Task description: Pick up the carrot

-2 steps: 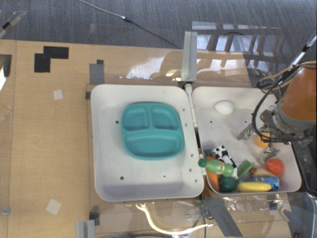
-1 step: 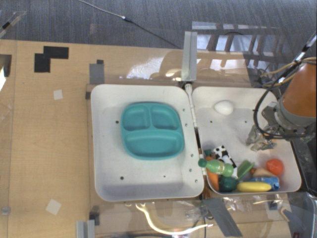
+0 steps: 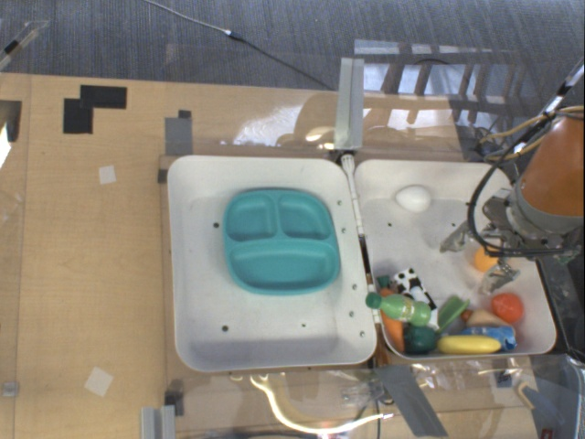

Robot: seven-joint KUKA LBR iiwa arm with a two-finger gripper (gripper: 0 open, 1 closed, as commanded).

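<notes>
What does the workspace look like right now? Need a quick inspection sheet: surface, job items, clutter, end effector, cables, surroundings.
Surface: wooden bench bearing two white bins side by side, left bin and right bin.
Job's things: carrot, orange, in the pile at the right bin's near edge, partly under a green bottle.
Clutter: teal divided plate in the left bin; in the right bin a white egg-like item, tomato, banana, small orange item near the end effector.
End effector: over the right bin, apart from the carrot; finger state unclear.
Cables: black loops on the arm; thin line across the floor.
Surroundings: grey carpet, metal frame behind the bins.
</notes>
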